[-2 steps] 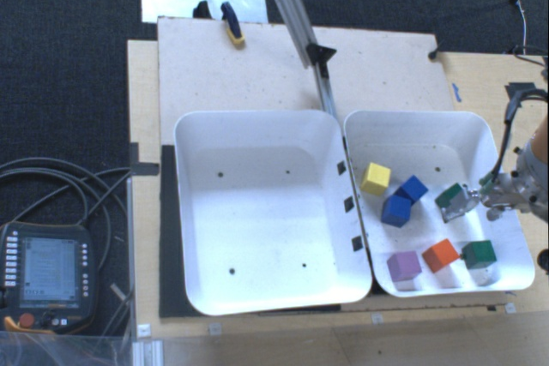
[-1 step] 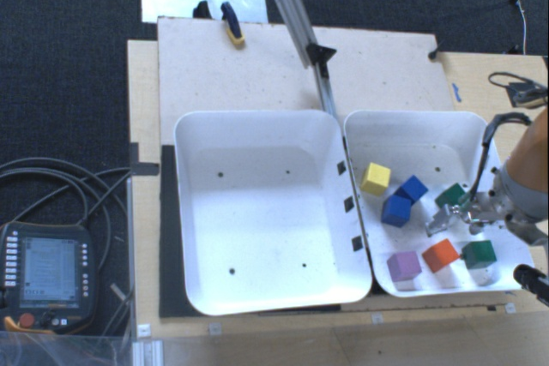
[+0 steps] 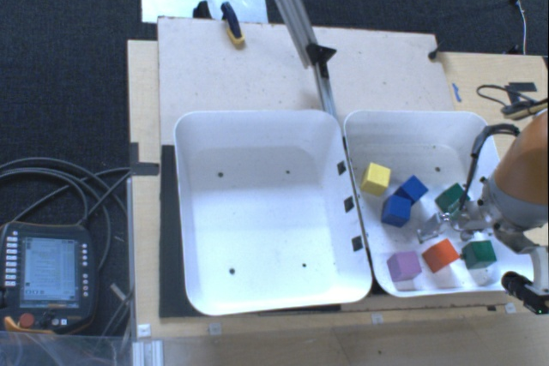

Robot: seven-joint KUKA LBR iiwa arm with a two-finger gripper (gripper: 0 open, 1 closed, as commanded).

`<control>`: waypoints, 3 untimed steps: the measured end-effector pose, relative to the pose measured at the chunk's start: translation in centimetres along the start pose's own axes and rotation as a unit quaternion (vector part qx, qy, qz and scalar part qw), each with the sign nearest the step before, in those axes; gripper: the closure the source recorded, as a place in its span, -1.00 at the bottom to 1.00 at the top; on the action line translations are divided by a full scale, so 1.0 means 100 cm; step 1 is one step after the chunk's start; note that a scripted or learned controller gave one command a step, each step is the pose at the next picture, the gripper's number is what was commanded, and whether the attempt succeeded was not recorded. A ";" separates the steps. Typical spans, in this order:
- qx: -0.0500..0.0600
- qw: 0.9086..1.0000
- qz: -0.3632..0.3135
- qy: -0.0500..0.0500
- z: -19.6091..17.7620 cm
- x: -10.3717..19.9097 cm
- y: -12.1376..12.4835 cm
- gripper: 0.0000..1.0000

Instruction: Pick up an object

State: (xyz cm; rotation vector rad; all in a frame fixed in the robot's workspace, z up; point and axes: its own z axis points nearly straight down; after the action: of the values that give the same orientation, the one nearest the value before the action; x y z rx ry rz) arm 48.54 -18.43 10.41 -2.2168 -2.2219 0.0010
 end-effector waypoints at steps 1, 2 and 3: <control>-0.003 1.000 -0.001 -0.002 -0.013 -0.001 0.002 1.00; -0.004 1.000 -0.001 -0.002 -0.058 -0.002 0.009 1.00; -0.005 1.000 -0.001 -0.002 -0.112 -0.003 0.011 1.00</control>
State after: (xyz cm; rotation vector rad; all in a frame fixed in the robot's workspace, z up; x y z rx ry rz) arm 49.68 -18.75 21.59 -2.2217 -2.2326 -0.0056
